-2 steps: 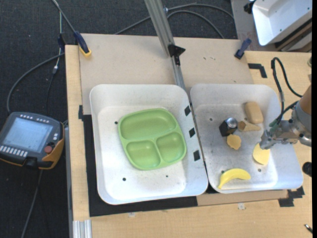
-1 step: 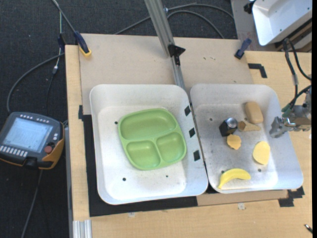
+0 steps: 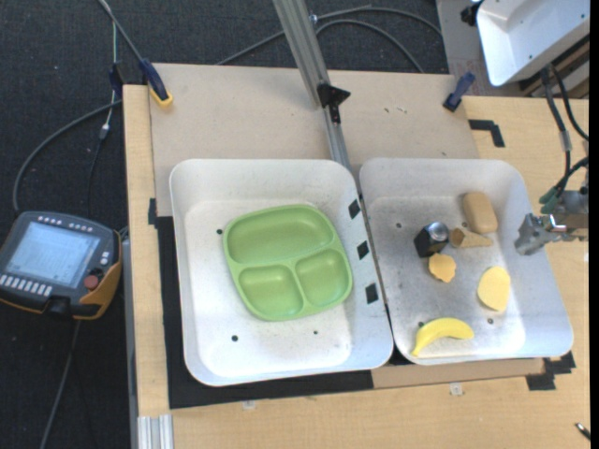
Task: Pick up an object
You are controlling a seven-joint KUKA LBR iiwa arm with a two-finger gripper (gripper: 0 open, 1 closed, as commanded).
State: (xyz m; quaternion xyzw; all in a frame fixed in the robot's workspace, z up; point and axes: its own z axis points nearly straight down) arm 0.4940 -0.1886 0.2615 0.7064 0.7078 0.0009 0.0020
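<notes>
A yellow banana (image 3: 443, 333) is seen at the right bin's (image 3: 552, 330) near edge. Beyond it lie a yellow slice (image 3: 494, 288) and a small orange piece (image 3: 442, 268), then a black object (image 3: 431, 239) and a tan block (image 3: 479, 212). The gripper (image 3: 531, 233) is found at that bin's right edge; its opening cannot be told. A green divided plate (image 3: 286, 261) is held in the left bin (image 3: 201, 344).

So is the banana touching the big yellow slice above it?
Apart. The camera view shows a strip of bare white bin floor between the banana and the yellow slice, both in the right bin.
</notes>
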